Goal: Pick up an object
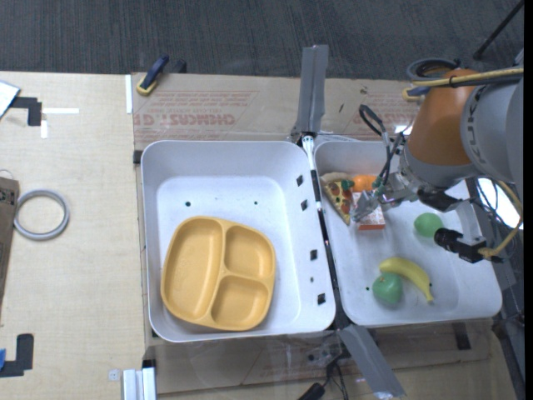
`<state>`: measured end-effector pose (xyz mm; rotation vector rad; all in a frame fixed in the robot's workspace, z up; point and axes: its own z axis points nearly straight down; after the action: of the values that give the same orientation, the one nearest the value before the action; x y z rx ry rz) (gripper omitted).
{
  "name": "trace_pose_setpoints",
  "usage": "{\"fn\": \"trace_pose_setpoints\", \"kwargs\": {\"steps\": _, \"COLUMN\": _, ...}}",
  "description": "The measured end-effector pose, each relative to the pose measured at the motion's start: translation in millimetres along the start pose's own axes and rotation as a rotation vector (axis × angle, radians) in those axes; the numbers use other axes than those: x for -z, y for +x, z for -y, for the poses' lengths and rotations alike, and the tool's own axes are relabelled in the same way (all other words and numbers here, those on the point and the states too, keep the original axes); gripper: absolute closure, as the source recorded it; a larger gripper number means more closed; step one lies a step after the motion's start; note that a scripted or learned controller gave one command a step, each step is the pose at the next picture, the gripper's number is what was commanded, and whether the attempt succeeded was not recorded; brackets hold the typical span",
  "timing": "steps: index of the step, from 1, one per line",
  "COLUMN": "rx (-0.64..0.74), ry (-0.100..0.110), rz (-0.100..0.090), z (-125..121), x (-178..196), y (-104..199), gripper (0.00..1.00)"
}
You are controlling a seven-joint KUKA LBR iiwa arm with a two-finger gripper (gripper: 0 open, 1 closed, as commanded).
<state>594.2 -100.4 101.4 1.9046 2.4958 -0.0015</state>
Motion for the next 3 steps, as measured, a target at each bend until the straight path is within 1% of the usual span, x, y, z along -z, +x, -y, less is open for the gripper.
{"fn": "trace_pose_setpoints", "kwargs": {"steps": 1, "rx": 0.0, "ry": 0.0, "rz": 0.0, "z": 0.0, "x": 0.0, "y": 0.0, "gripper": 0.0}}
{"fn": "trace_pose_setpoints", "kwargs": {"steps": 2, "rx": -0.003, "ry": -0.001, "rz": 0.002, "z": -0.1, "x": 9.5, "y": -1.4, "gripper": 1.0}}
{"fn": "trace_pose_setpoints", "kwargs": {"steps": 3, "rx": -0.141, "ry": 0.001, "rz": 0.0, "z": -29.7, "x": 144.0, "y": 0.3, "gripper": 1.0}}
